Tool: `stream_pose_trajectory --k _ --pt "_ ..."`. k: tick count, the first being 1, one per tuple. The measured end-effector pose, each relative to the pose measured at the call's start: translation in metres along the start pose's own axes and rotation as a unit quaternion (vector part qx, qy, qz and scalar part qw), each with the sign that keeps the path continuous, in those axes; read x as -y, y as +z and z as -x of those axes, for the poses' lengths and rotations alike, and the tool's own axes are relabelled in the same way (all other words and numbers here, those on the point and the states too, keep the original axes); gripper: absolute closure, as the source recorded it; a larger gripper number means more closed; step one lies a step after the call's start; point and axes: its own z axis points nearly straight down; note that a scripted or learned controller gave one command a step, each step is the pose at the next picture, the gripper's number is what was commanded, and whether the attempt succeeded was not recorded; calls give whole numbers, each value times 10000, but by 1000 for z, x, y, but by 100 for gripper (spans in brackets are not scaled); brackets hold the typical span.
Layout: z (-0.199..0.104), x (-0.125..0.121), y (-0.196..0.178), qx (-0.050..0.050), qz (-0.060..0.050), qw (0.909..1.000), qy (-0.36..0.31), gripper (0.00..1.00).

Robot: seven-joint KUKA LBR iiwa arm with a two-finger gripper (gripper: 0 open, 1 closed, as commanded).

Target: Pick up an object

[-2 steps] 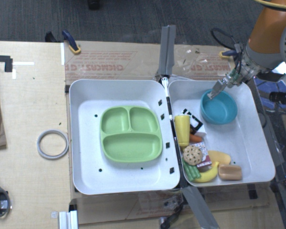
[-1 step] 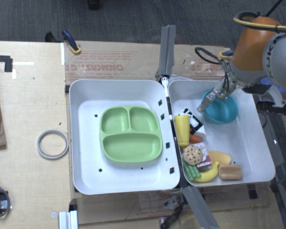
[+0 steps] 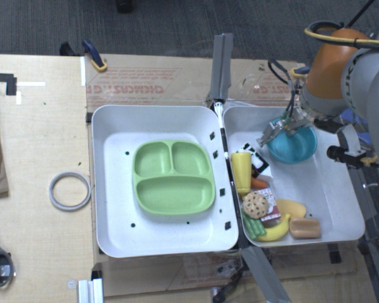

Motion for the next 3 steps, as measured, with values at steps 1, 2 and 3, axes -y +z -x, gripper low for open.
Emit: stream_pose_trajectory --k 1,2,3 --pt "2 2 -10 4 -23 10000 0 100" --pt "1 0 -10 10 1 10000 -8 0" --pt "-16 -5 -60 -12 -18 9785 -2062 0"
